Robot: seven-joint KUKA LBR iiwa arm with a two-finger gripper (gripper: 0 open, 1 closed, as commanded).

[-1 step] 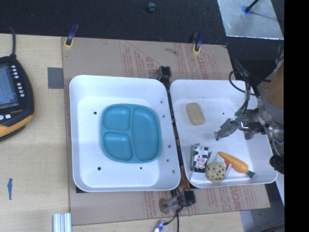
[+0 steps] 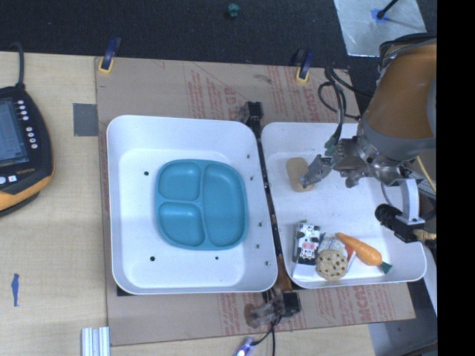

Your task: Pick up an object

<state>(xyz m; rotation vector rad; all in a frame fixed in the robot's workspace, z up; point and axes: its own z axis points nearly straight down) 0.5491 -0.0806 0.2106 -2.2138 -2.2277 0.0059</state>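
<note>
Claw [image 2: 313, 173] over rt bin [image 2: 282, 199], tips touching tan lump [image 2: 296, 172]; grip state unclear.

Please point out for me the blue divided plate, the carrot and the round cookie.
blue divided plate [image 2: 201, 203], camera view, its central ridge.
carrot [image 2: 359, 249], camera view, middle of the orange body.
round cookie [image 2: 331, 262], camera view, centre of its top face.

A wooden bench [image 2: 52, 258] bears clamped cardboard [image 2: 185, 91] (dark floor [image 2: 185, 13] beyond), a teach pendant [image 2: 18, 150] at left.
</note>
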